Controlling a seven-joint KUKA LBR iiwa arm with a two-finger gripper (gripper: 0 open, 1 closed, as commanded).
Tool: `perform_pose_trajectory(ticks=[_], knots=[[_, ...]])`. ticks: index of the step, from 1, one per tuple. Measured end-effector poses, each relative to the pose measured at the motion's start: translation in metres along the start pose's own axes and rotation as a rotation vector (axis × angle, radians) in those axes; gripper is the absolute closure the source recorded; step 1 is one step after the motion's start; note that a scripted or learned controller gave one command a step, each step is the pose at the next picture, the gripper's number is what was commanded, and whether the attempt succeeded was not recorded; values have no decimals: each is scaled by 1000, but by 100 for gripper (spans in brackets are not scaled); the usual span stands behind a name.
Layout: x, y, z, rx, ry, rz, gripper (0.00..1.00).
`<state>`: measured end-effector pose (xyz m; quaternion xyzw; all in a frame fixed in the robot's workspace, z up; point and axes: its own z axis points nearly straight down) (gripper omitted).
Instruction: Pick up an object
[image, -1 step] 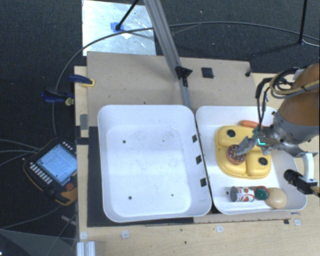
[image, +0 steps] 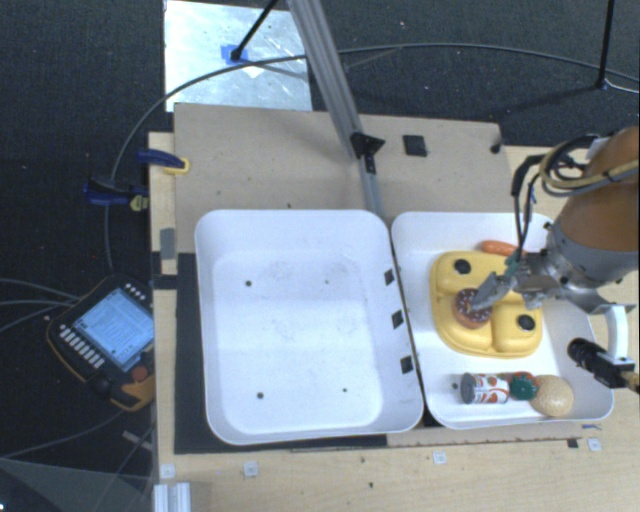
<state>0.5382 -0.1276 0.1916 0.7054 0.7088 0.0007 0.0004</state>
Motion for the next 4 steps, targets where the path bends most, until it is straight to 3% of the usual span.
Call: perform_pose_trajectory(ticks=[1,2,3,4], knots=[[6,-1,43,4,0,2,0],[10,13,90,-5,5,0,0],[10,16,88,-14,4,1,0],[12,20,73,-22,9,-3,100]])
